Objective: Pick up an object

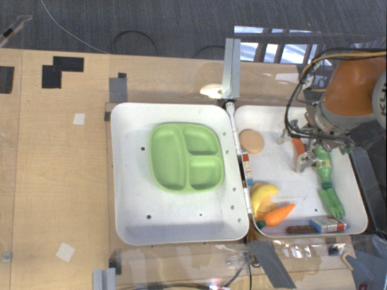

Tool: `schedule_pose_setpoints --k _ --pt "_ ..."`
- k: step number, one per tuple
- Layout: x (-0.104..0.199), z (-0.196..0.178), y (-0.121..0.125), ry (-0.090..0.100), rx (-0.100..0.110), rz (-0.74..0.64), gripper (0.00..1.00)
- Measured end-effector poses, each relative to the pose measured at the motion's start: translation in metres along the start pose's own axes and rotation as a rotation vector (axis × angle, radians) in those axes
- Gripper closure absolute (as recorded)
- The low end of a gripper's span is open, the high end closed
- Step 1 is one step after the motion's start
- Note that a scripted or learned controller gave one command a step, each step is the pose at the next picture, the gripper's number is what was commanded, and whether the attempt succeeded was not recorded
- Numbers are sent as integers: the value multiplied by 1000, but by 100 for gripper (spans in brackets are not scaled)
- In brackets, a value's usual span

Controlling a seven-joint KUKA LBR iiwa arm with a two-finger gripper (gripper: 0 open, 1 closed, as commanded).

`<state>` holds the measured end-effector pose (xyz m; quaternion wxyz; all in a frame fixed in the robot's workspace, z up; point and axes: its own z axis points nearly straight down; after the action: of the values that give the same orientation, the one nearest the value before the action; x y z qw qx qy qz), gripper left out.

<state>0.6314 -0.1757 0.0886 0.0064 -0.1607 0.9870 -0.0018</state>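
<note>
My gripper [309,157] hangs low over the upper right part of the right bin [279,174], below the arm's orange band [354,89]. A small orange-red piece [298,145] shows just to its left. A green object [323,164] lies right beside or under it; I cannot tell whether they touch. A second long green piece [332,201] lies below that, near the bin's right wall. Further left in the same bin are a tan round object [251,141], a yellow banana [263,194] and an orange carrot [279,214].
A small blue, red and white box [328,224] and a dark brown bar [299,229] lie along the right bin's front wall. The left bin [130,210] holds a green divided plate [186,156]. A metal post [231,68] stands behind the bins.
</note>
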Motion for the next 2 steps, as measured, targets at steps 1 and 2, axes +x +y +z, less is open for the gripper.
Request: schedule_pose_setpoints --k 1,2 --pt "-20 0 3 -1 -1 -5 0" --pt "5 1 -4 2 -1 74 0"
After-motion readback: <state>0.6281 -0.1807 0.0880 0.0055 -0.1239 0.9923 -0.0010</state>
